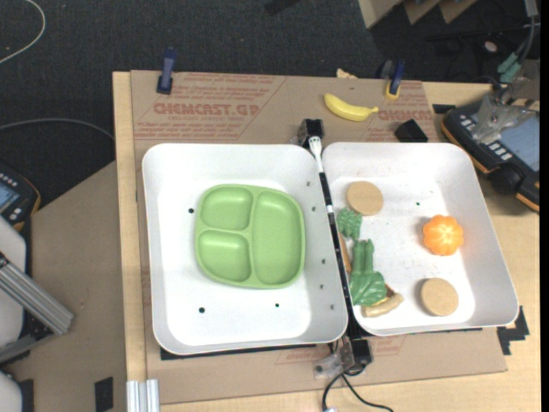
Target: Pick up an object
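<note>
Whether the claw is wide, narrow or holding anything cannot be told, and so no place can be given relative to it; places below are given among the things themselves.

The surface (pixel 214 110) is a brown board with red print. It carries two white bins side by side, touching along their inner edges. The left bin (pixel 163 230) holds a green divided plate (pixel 251 235), lying flat near its middle. The right bin (pixel 403 170) holds the loose things that could be picked up. A green leafy toy (pixel 364 273) lies along its left wall, with a smaller green piece (pixel 349 223) just above it. An orange (pixel 443 235) sits near the right wall. One tan disc (pixel 365 198) lies at the upper left and another tan disc (pixel 438 296) at the lower right. A banana (pixel 349 107) lies on the board beyond the bins.
</note>
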`<state>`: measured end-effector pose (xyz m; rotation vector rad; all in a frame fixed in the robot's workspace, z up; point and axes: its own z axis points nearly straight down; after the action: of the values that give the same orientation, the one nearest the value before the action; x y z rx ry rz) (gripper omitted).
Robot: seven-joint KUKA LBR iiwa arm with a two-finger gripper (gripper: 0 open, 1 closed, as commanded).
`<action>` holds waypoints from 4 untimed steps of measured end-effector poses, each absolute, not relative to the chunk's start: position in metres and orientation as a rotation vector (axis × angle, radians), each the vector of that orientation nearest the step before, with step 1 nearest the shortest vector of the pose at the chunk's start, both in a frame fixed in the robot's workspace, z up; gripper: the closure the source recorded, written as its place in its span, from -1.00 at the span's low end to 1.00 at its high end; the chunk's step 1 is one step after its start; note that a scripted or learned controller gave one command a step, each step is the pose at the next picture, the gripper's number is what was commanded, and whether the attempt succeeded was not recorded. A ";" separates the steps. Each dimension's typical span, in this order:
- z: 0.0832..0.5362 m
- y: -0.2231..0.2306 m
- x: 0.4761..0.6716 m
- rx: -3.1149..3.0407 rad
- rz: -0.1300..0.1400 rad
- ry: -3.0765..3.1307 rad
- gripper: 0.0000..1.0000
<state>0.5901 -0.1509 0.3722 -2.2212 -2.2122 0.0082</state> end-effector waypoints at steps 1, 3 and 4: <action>0.547 -0.078 0.581 -2.224 -0.025 -2.244 1.00; 0.375 -0.113 0.528 -2.221 0.008 -2.213 1.00; 0.238 -0.048 0.540 -2.205 0.013 -2.218 1.00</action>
<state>0.5400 -0.0477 0.2375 -2.2051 -2.2176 0.0130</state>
